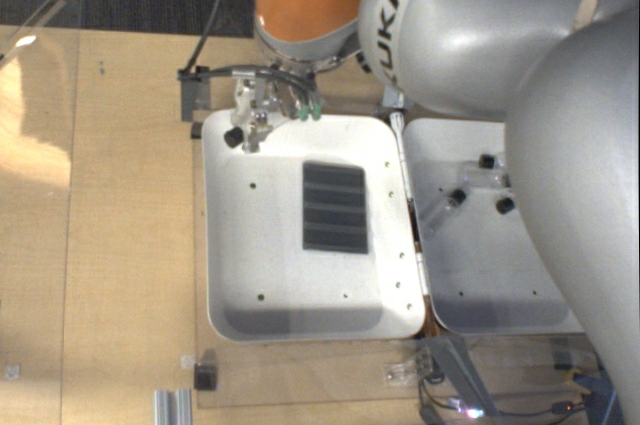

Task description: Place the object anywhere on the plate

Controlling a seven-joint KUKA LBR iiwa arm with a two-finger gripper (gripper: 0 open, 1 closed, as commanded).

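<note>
A dark grey ribbed plate (pixel 334 207) lies flat in the middle of the left white bin (pixel 230 243). My gripper (pixel 252 127) hangs over that bin's far left corner, well up and left of the plate. A small black round thing (pixel 233 137) shows right at the gripper's tip; I cannot tell whether it is held or part of the tool. In the right bin (pixel 480 303) lies a clear object with black ends (pixel 480 179), partly hidden by the arm.
The arm's big grey links (pixel 500 33) cover the top right and much of the right bin. A small dark block (pixel 205 376) sits on the wooden bench in front of the left bin.
</note>
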